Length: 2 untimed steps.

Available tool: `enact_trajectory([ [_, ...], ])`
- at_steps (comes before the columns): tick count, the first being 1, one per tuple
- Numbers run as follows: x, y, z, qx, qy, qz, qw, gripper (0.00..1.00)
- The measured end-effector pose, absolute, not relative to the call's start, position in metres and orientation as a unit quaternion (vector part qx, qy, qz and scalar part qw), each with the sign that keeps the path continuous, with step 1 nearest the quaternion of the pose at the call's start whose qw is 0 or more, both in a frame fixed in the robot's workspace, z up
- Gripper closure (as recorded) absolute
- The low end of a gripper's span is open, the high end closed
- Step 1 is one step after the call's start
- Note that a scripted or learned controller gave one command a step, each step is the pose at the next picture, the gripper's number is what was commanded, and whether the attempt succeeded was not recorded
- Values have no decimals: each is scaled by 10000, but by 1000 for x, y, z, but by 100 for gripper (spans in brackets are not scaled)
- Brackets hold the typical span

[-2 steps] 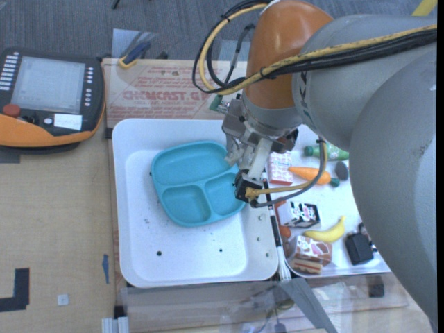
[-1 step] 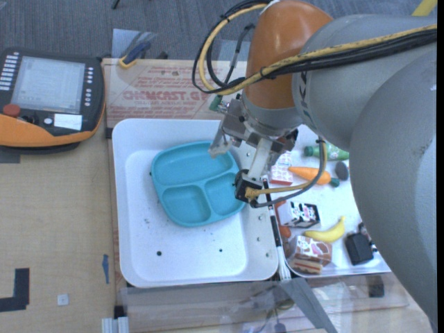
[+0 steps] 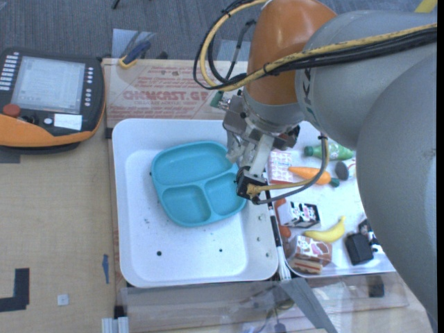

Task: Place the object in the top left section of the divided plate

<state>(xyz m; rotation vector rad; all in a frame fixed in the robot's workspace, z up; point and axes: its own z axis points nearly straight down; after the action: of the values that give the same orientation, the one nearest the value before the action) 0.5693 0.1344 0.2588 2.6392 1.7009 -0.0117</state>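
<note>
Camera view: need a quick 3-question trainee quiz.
1. True or false: the plate lies in the right bin.
2. How many sections does the plate have? A two, B three, C four.
3. Which yellow fruit lies in the right bin?

Key: 1 false, it lies in the left bin. 2 B. 3 banana.
</note>
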Motion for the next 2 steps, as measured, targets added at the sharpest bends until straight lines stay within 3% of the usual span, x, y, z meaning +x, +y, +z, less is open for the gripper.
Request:
enact_trajectory([
  [1, 569, 135, 259, 8405, 5418, -40, 9, 0],
  [2, 570, 135, 268, 8400, 5426, -45, 9, 100],
])
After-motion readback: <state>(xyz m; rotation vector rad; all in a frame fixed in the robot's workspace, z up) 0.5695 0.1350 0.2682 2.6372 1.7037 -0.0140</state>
